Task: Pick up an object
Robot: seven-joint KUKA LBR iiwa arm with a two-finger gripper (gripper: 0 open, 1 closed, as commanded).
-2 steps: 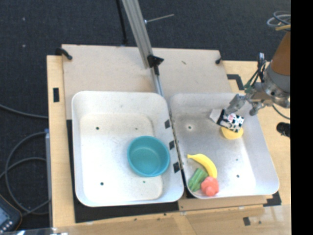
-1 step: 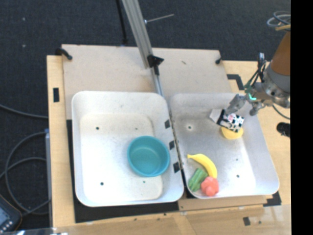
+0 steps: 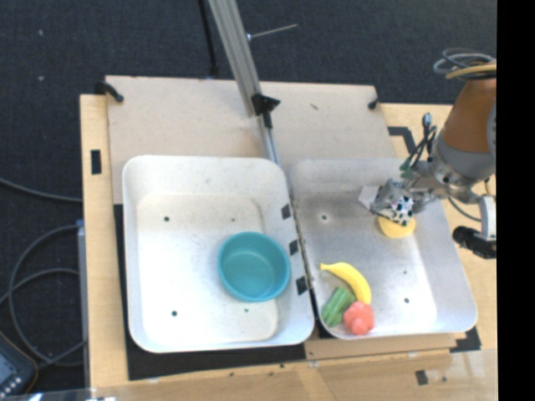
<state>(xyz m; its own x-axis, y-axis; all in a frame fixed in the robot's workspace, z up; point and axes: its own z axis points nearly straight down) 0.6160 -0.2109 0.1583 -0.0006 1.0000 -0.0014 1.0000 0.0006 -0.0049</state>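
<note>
Gripper (image 3: 399,210) low in right bin (image 3: 435,299), right over yellow round object (image 3: 398,227); finger spacing impossible to tell.

Banana (image 3: 350,279), green vegetable (image 3: 337,305) and red piece (image 3: 359,317) bunched at right bin's near-left corner, touching each other, well apart from gripper. Blue bowl (image 3: 253,265) upright in left bin (image 3: 167,190), near its right wall. Both bins side by side on tan bench (image 3: 326,124); slanted metal pole (image 3: 238,48) at back; dark carpet (image 3: 84,32) around, cables (image 3: 33,266) at left.
</note>
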